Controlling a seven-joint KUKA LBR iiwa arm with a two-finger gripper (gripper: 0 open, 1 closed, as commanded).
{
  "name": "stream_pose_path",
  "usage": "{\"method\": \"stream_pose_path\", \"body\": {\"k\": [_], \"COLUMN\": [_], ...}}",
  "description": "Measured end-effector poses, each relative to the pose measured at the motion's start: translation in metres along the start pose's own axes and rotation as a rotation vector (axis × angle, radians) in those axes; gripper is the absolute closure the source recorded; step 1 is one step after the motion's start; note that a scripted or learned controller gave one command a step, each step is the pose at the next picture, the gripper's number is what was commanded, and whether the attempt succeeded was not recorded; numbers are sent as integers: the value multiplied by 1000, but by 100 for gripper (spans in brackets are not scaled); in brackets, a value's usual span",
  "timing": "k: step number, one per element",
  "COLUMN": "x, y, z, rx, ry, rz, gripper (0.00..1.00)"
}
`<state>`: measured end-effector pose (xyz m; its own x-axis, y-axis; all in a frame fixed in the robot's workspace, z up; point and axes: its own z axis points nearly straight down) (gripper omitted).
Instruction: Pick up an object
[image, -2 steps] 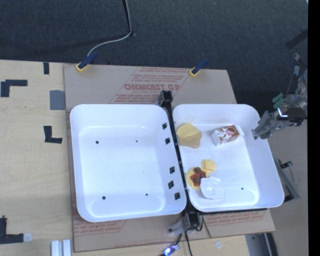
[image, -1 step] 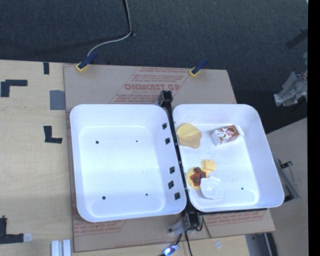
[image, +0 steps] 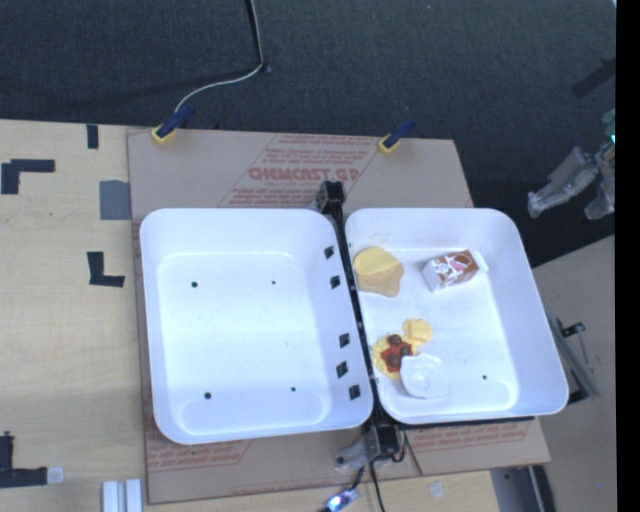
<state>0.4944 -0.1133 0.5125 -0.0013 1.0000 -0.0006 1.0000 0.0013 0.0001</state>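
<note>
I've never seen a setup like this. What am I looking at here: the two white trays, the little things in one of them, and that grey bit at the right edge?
You are looking down, at a slant, from one fixed camera above a workbench. The two shallow white trays are bins, a left bin and a right bin, side by side on a cardboard sheet. The grey piece at the right edge is the gripper, the two-finger hand of a robot arm; it is off beside the bins, not over them, and I see nothing in it. Its job is to pick up an object. The candidates lie in the right bin: a yellow rounded piece, a small printed packet, a yellow and red toy and a white round thing touching it.
</note>
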Motion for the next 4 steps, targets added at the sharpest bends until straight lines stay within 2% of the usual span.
{"method": "stream_pose_path", "body": {"k": [1, 2, 3, 4], "x": [0, 0, 0, 85], "y": [1, 0, 1, -12], "z": [-10, -10, -20, 128], "rx": [-1, 0, -1, 17], "ry": [-1, -1, -1, 3], "rz": [-1, -1, -2, -7], "gripper": [100, 0, 100, 100]}}
